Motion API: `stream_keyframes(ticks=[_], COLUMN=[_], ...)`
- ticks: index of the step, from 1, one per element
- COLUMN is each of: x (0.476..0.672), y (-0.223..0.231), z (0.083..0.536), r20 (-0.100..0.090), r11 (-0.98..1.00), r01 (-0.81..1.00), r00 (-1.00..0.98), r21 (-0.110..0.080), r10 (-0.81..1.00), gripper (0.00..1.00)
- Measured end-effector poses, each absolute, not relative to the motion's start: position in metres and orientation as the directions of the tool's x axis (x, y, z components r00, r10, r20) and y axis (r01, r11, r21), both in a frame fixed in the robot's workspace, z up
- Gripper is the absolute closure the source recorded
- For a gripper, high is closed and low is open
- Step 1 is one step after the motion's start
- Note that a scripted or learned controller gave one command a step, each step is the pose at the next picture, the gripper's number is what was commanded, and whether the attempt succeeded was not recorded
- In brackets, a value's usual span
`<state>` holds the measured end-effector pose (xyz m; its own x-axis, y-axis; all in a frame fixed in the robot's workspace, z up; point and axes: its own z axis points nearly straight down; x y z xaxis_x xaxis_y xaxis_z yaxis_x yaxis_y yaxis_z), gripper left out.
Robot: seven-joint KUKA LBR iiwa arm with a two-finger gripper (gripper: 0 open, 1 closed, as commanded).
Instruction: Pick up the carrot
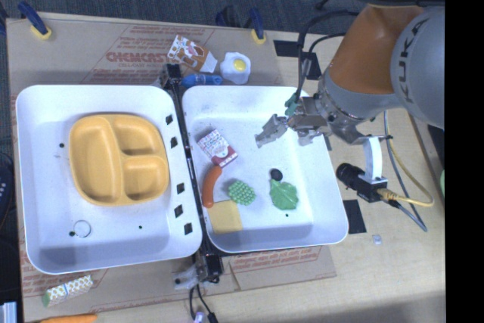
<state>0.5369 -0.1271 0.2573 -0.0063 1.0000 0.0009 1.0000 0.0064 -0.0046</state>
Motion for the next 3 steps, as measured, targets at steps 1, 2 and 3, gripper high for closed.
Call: stream_keyframes(ticks=[1,2,3], x=[0.512,0.53,0.53], y=[-0.059,-0.042,-0.042], z=[0.191,0.191,0.201], r20=[0.0,-0.001,0.0], r11=[-0.097,-0.154,-0.152], r01=[0.995,0.988,0.988], r00=[0.097,0.154,0.152], r21=[-0.006,-0.003,-0.006], r10=[0.995,0.988,0.988], gripper=[0.0,0.0,1.0])
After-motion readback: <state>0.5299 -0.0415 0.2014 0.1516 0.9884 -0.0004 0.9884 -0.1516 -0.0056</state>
